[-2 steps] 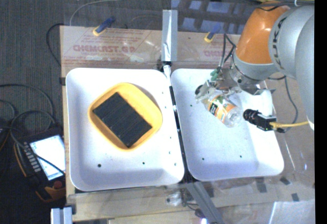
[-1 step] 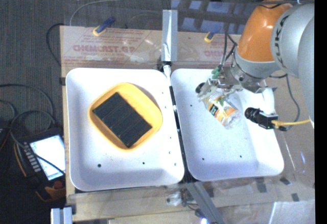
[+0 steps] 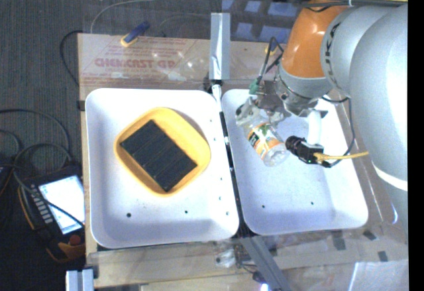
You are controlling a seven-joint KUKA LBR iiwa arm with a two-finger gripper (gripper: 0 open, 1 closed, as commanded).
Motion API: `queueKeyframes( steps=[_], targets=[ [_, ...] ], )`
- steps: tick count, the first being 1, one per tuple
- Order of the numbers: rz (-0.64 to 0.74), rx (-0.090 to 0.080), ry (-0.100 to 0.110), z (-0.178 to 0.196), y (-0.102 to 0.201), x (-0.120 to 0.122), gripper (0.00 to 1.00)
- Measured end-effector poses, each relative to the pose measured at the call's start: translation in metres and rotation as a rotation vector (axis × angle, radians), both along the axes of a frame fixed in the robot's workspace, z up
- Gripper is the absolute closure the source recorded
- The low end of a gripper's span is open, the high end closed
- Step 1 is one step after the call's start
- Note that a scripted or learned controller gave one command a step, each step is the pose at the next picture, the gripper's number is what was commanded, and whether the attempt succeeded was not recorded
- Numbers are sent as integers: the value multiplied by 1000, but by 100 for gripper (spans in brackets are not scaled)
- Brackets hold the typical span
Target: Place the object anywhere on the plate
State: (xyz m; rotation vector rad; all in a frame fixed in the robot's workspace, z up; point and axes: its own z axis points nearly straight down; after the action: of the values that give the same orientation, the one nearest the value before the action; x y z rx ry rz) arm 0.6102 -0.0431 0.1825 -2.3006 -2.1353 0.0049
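Note:
A small clear bottle (image 3: pixel 266 142) with an orange and green label lies tilted in the right bin (image 3: pixel 311 207), near its back left corner. My gripper (image 3: pixel 254 109) hangs just above and behind the bottle's top end; whether it touches the bottle is unclear. In the left bin (image 3: pixel 106 217) sits the yellow plate (image 3: pixel 197 134), and a dark ridged rectangular slab (image 3: pixel 159 154) covers most of its middle.
The arm's grey body and orange band (image 3: pixel 308 38) loom over the right bin's back right. A metal post (image 3: pixel 218 44) stands behind the seam between the bins. A blue and yellow tool (image 3: pixel 134 32) lies on the board behind the left bin.

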Motion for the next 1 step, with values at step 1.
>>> queueKeyframes(
  steps=[1],
  targets=[
    [16,1,-12,6,76,-1,100]
  ],
)
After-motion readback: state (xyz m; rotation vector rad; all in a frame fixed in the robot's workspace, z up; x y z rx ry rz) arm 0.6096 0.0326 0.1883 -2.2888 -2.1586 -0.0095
